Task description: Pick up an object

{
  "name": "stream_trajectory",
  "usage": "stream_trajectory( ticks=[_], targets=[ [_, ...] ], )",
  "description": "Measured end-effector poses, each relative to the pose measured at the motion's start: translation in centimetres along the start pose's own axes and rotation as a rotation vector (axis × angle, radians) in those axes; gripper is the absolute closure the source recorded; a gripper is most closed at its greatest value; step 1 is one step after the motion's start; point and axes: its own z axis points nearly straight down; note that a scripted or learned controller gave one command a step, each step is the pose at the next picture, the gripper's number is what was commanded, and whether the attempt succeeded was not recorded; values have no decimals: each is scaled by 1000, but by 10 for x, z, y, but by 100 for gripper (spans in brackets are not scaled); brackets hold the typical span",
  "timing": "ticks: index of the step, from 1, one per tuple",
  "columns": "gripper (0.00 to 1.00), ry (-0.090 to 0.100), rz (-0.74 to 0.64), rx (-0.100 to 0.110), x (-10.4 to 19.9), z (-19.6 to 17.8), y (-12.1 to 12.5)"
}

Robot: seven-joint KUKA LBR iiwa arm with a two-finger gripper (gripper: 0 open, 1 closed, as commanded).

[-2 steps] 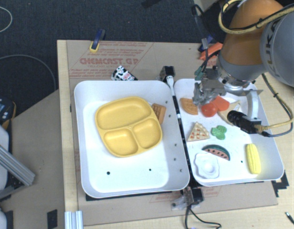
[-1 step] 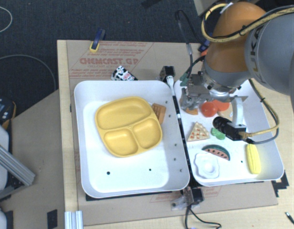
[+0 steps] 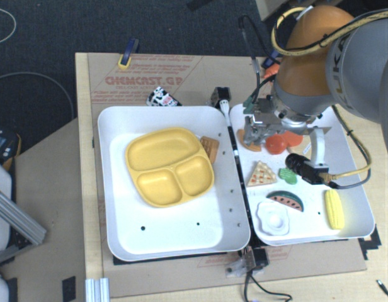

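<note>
Reaching in from the right, the arm hangs its pincer [image 3: 256,129] low over the back of the right bin [image 3: 354,222], above a cluster of toy food: an orange piece [image 3: 249,135] and a red tomato-like piece [image 3: 277,144]. By my reading this is the approach-and-descend step, with no object yet taken. Whether the pincer is spread or closed cannot be told from this angle, since the wrist hides it, and nothing can be seen held in it.

Other candidates lie nearer the front of the same bin: a pizza slice [image 3: 261,174], a small green piece [image 3: 288,176], a watermelon slice [image 3: 286,201], a fried egg [image 3: 273,219] and a corn cob [image 3: 334,209]. The next move probably calls for settling straight down on one piece, closing on it alone, then lifting clear of the bin wall; the orange and red pieces sit close together, so a grasp could catch both or nudge one away.

The left bin [image 3: 118,225] carries a yellow divided tray [image 3: 170,167] with a waffle-like brown piece [image 3: 210,147] at its right edge. Both bins rest on a cardboard-covered tabletop [image 3: 93,93], with dark carpet [image 3: 55,17] beyond and cables trailing.
</note>
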Motion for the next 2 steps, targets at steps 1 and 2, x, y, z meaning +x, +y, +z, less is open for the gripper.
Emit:
stream_trajectory(
  ticks=[1,2],
  targets=[
    [100,1,-4,-7,10,-15,-5],
    [100,0,-1,1,8,4,-3]
  ],
)
